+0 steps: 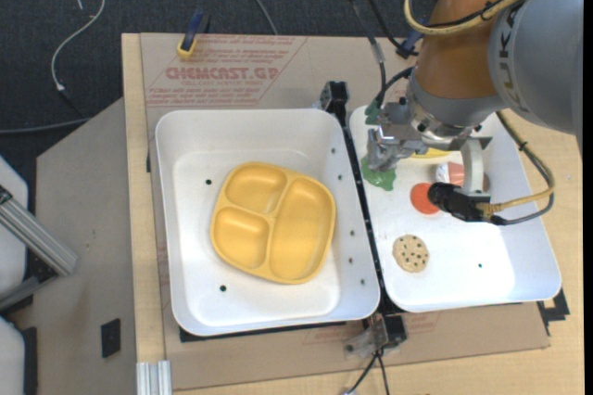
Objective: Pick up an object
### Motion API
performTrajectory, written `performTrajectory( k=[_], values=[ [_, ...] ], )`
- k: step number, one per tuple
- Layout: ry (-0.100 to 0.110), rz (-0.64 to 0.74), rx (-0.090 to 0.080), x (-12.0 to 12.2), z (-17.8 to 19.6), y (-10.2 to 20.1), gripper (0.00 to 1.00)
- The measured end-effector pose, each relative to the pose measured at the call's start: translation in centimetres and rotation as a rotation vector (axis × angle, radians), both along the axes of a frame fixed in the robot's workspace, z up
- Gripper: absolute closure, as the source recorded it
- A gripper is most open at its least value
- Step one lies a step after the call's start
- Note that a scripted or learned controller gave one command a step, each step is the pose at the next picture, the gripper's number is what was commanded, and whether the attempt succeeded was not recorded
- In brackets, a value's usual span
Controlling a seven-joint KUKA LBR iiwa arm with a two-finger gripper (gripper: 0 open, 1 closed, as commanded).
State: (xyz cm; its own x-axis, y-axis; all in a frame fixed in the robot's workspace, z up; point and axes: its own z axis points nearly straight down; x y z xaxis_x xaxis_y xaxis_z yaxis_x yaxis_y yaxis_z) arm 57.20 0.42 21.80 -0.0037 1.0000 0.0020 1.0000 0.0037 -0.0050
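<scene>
A: Yellow divided plate (pixel 274 222) sits mid left bin (pixel 176 226), free margin all round. Right bin (pixel 519 277)?

B: Gripper (pixel 382 152) hangs at its 10 o'clock corner beside the shared rim, over something green (pixel 379 174); its opening I cannot tell. Cookie (pixel 410 253) lies at 6 o'clock from it, red piece (pixel 424 197) between. Bare floor toward 4 o'clock.

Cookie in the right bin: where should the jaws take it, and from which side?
Judging by its pose, come straight down on the cookie. It lies flat and round on the right bin floor, apart from the red piece, so closing across its opposite edges looks best; any direction should do.
</scene>
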Motion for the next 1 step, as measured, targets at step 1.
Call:
performTrajectory(
  k=[1],
  values=[
    [0.000, 0.001, 0.000, -2.94, -0.08, 5.54, 1.00]
  ],
)
